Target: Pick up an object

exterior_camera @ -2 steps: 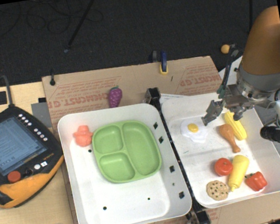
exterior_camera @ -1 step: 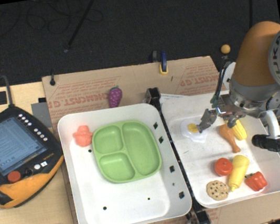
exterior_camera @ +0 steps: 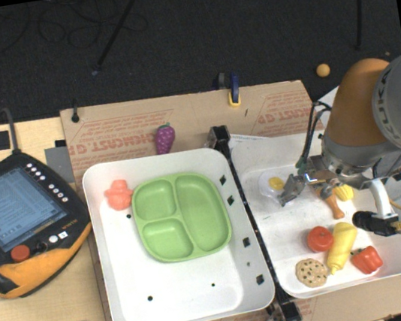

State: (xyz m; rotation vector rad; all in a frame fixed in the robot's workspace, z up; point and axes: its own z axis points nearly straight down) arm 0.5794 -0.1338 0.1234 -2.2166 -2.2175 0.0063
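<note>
**Claw low in a crowded bin: watch for a miss or a double grab**

Your dark two-finger claw (exterior_camera: 291, 192) sits low in the right-hand shallow white plastic bin (exterior_camera: 276, 246), and you cannot tell from this slanted view whether its fingers are spread or pressed together; nothing is visibly between them. Treat it as empty-handed until you see otherwise.

Just beside the claw, on the side away from the arm, lies a small yellow rounded piece (exterior_camera: 275, 182), the nearest candidate for the pick. Whether the claw touches it is unclear. If the claw closes slightly off, that piece will likely skid toward the bin's wall instead of seating.

Behind the claw, toward the arm, a small orange carrot-shaped toy (exterior_camera: 334, 206) and a yellow lump (exterior_camera: 344, 192) lie close under the wrist, where the arm's bulk could nudge them.

Further out, toward the bin's near edge, a red tomato-like ball (exterior_camera: 319, 238), a long yellow squash-shaped toy (exterior_camera: 340, 244), a round speckled cookie (exterior_camera: 310, 271) and a red pepper-like piece (exterior_camera: 366, 260) are bunched, some touching. Reaching there risks pinching two at once or rolling the ball.

Well apart, across the divider, the left white bin (exterior_camera: 132, 297) holds a green three-compartment plate (exterior_camera: 181, 217) and a pink duck-like toy (exterior_camera: 118, 195).
</note>
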